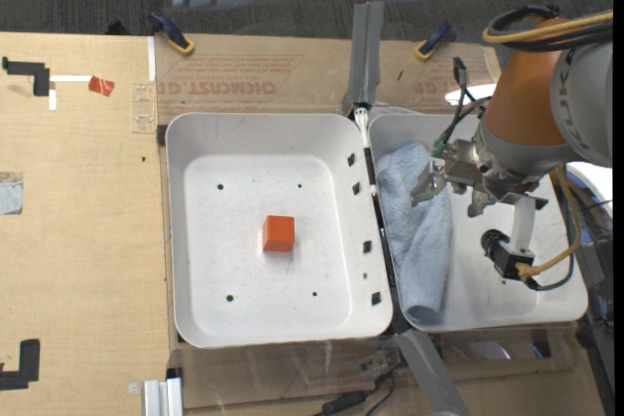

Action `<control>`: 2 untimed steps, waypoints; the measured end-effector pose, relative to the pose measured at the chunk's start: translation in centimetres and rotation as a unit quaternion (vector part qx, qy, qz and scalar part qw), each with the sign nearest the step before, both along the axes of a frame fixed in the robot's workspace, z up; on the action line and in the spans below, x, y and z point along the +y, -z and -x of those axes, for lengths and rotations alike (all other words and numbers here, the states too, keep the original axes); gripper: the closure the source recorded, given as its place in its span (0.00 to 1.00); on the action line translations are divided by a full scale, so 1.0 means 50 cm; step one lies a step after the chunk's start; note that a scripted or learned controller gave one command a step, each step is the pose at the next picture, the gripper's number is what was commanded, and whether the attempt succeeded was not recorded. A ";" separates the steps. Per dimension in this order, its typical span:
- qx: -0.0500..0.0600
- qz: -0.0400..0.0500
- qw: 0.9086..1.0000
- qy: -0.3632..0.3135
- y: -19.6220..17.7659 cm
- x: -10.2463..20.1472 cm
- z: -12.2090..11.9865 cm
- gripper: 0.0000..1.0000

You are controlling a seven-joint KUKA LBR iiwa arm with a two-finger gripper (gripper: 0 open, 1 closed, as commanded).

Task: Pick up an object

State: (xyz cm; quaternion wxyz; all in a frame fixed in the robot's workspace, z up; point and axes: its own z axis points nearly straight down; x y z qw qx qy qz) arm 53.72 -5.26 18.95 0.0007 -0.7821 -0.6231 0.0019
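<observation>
An orange-red block (278, 234) rests near the middle of the left bin (177, 239). A light blue cloth (419, 234) lies crumpled along the left side of the right bin (492, 299). My gripper (451, 199) hangs over the right bin, just above the cloth's upper right edge. Its fingers (427, 191) stand apart, open, with nothing between them. The grey and orange arm (531, 112) covers the bin's back right part.
A metal divider (367, 54) runs between the bins at the back. Two blue-and-yellow clamps (172, 32) (433, 40) grip the cardboard behind. A wooden board (68, 229) lies to the left with a small red piece (100, 86). A yellow-black cable (526, 270) loops below the wrist.
</observation>
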 end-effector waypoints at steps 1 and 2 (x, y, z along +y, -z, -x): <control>0.000 0.001 0.999 0.049 -0.046 0.066 -0.103 0.00; 0.002 0.001 0.988 0.152 -0.026 0.087 0.048 0.00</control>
